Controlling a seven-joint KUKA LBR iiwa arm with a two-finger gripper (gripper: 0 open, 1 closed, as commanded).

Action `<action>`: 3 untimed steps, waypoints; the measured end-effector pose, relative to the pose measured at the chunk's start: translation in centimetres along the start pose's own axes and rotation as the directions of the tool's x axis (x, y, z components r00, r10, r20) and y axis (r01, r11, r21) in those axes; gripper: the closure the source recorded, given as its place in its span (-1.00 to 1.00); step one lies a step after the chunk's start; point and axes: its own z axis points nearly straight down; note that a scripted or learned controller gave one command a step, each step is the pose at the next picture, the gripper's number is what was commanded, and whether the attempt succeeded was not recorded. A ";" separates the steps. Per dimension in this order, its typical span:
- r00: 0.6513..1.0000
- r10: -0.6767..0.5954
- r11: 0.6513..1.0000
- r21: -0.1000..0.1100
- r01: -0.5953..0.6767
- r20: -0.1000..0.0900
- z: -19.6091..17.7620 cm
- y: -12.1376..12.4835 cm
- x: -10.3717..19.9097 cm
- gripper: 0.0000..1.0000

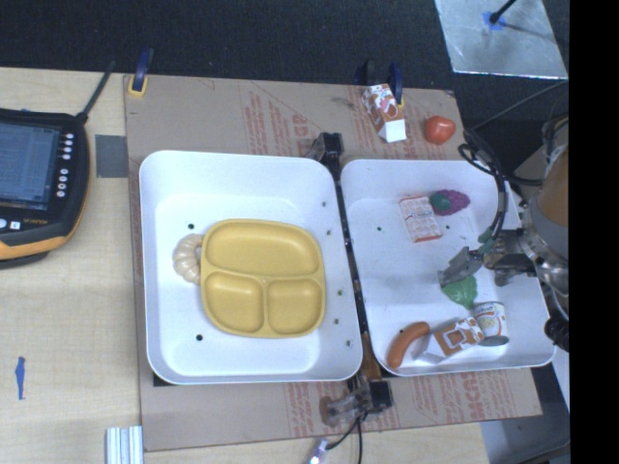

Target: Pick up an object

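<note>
Gripper (pixel 462 264) low over the right bin (pixel 377 259), just above a green object (pixel 460 289).

The arm reached in from the right and its tip sat at the upper edge of the green object, which lay directly below and a little toward the camera; whether the tip was spread or closed could not be told; a can (pixel 489 319) lay just beside the green object toward the bin's near wall, a sausage (pixel 407 343) further left along that wall; the bin's middle was open room; a card (pixel 420 217) and a purple object (pixel 448 201) lay well apart near the far wall.
</note>
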 end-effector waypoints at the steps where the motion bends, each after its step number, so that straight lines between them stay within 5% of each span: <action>1: 1.000 -0.002 1.000 0.000 0.002 0.001 5.3 8.9 -2.6 -1.00; 2: 1.000 -0.001 1.000 0.001 0.001 0.001 11.5 5.6 -4.6 -1.00; 3: 1.000 -0.006 1.000 0.003 0.006 0.002 10.5 5.6 -4.6 1.00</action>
